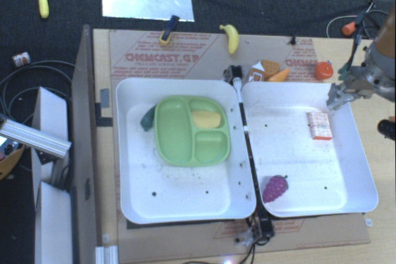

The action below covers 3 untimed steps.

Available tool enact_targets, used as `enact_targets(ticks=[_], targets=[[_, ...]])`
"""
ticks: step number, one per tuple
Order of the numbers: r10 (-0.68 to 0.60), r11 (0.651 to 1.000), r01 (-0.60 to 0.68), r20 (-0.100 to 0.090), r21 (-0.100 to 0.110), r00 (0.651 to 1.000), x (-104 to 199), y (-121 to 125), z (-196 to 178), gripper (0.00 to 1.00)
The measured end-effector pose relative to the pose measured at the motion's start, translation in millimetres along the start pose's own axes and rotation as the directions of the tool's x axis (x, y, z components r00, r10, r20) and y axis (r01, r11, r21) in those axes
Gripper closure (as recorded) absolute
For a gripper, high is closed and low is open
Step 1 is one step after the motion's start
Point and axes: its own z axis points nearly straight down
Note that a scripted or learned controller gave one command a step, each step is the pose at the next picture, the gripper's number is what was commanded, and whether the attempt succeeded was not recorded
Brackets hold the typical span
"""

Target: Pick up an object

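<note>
Your gripper (337, 97) hangs over the back right corner of the right bin (356, 151), nothing between its fingers; can't tell how wide they stand. Nearest target is the small box (319, 125), lying flat just in front of it, toward the bin's right wall. Square the jaws across the box's short side and come straight down, it will likely skate if you clip an edge. Purple grapes (275, 187) sit near the front left corner, well apart. Left bin (133, 151) carries a green tray (189, 132) with a yellow block (206, 119) in its back right compartment; a dark green item (148, 117) touches the tray's left edge.
</note>
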Motion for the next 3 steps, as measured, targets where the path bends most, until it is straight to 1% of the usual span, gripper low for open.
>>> enact_targets(ticks=[1,2,3], targets=[[-0.007,1.000,0.007,0.002,-0.008,1.000,-27.6,86.8,-7.6,1.00],[-0.006,1.000,0.006,-0.001,-0.002,1.000,-14.4,83.7,-11.3,1.00],[-0.002,1.000,0.002,0.000,0.000,1.000,-27.9,83.2,5.7,1.00]])
